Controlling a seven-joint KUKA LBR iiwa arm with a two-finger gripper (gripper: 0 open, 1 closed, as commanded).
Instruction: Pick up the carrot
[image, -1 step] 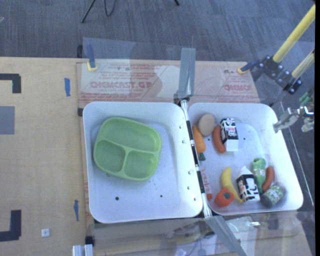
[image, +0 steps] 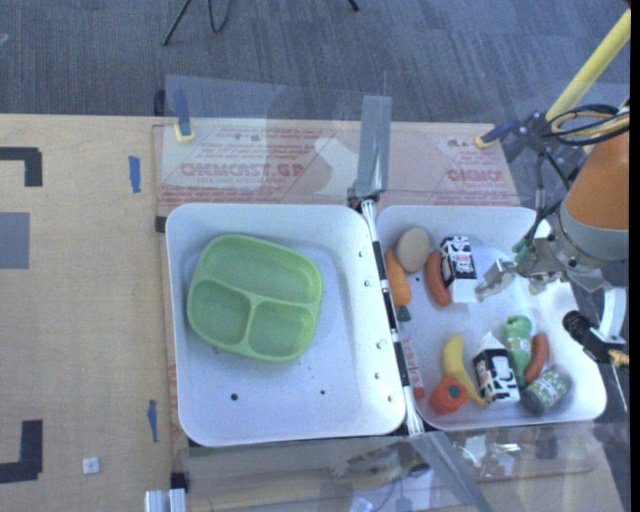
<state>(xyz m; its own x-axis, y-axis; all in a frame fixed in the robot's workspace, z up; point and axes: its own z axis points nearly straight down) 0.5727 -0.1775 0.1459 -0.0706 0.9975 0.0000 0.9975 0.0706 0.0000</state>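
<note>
The carrot (image: 398, 279) is lying untouched against the left wall of the right bin (image: 590, 405), beside a hot dog (image: 437, 279), while the gripper (image: 497, 279) is hovering well to its right with fingers spread and grasping nothing, so the whole pick is remaining.

Even, bright overhead light falls on the bench, with soft, short shadows under the green plate (image: 256, 297) and the toys. A clear sheet (image: 270, 130) behind the bins (image: 280, 425) carries pale glare. Focus is slightly soft throughout, and the arm (image: 600, 200) at right blurs a little
</note>
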